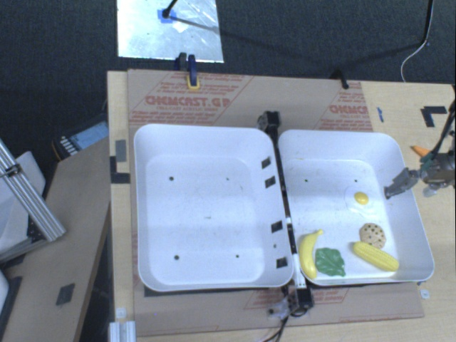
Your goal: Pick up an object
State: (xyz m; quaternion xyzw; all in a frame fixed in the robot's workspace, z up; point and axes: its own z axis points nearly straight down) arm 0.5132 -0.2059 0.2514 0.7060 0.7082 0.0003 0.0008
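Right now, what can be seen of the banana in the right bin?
The banana is a curved yellow toy, plastic-looking and smooth, lying flat on the floor of the right bin at its near left corner, close to the wall. One tip points up toward the bin's middle. A green leafy piece lies against its right side.

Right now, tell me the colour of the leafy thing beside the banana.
Green. The leaf lies against the yellow banana in the right bin, clearest in the camera view.

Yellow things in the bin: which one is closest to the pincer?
The small round yellow ball, just left of the pincer. The banana and corn lie farther down.
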